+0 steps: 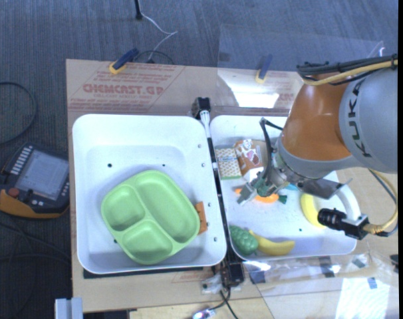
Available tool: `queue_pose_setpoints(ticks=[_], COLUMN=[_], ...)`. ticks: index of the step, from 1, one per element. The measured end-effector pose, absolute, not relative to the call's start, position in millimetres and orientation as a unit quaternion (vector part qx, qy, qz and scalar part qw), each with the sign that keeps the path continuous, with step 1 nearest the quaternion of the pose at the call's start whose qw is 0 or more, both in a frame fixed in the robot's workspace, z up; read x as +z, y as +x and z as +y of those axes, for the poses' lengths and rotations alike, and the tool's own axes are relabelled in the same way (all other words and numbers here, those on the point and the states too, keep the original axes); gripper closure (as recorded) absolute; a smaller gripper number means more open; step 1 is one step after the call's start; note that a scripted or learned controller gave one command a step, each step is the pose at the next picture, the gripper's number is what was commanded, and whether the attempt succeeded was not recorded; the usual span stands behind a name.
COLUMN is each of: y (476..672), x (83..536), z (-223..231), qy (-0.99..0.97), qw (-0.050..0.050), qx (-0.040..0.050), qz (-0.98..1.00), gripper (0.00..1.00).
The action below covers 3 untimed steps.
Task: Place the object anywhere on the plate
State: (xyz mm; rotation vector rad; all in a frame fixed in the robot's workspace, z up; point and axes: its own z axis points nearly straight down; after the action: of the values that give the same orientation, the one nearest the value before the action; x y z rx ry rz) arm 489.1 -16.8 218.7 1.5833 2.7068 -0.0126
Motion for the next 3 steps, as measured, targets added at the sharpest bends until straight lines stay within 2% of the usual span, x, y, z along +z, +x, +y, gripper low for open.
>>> queue_pose_setpoints(ticks=[1, 2, 3], y=[488.9, 490.2, 490.0], x=[218.3, 227.5, 227.1], z=[-16.9, -17.0, -17.0], qy=[0.505, 0.505, 0.505], qw=[0.003, 0.004, 0.003], qx=[-0.0046, -0.0047, -0.0053], qz=[0.863, 0.863, 0.863], gripper=[0.0, 1.0, 0.0])
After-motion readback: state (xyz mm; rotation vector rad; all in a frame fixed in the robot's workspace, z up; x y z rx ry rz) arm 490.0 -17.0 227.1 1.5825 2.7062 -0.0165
